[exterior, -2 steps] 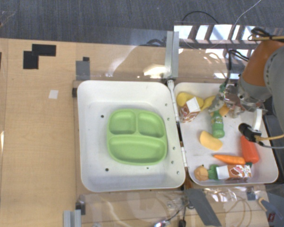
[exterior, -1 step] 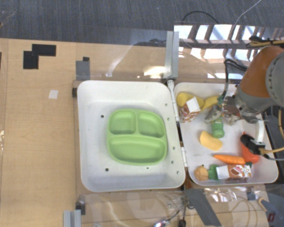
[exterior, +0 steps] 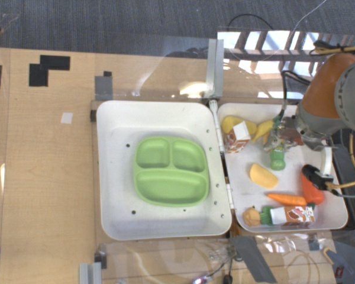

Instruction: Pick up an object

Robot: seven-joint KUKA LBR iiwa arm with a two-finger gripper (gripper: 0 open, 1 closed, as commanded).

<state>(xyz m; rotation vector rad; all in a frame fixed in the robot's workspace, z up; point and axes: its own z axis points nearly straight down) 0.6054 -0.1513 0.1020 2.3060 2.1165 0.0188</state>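
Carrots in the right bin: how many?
1. The carrot lies near the front of the right bin, just above the bottle. The arm may hide others.

Green divided plate (exterior: 170, 171) lies in left bin (exterior: 115, 218); gripper (exterior: 277, 142) hangs over green bottle (exterior: 277, 158) in right bin (exterior: 337, 218).

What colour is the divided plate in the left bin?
Light green; the divided plate shows plainly in the camera view.
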